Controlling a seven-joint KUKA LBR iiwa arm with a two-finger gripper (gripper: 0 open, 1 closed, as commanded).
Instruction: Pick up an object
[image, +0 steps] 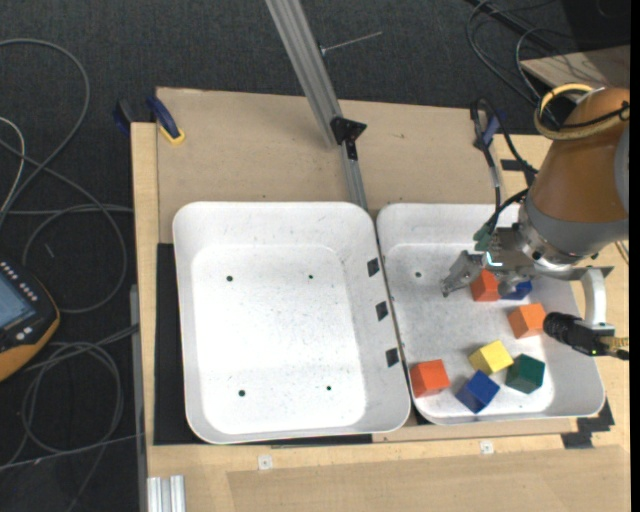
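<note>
End effector (478, 272) sits low over small orange-red cube (485, 287) near right edge of right white plastic bin (430, 235), grip state unclear, cube not lifted, pick still pending.

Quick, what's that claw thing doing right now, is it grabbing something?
End effector: low in the right bin, next to an orange-red block; whether it is gripping it cannot be told.

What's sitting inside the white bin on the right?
In the right white bin: an orange cube, yellow cube, blue cube, green block and another orange cube. The gripper covers part of a red-orange block and a blue piece.
</note>
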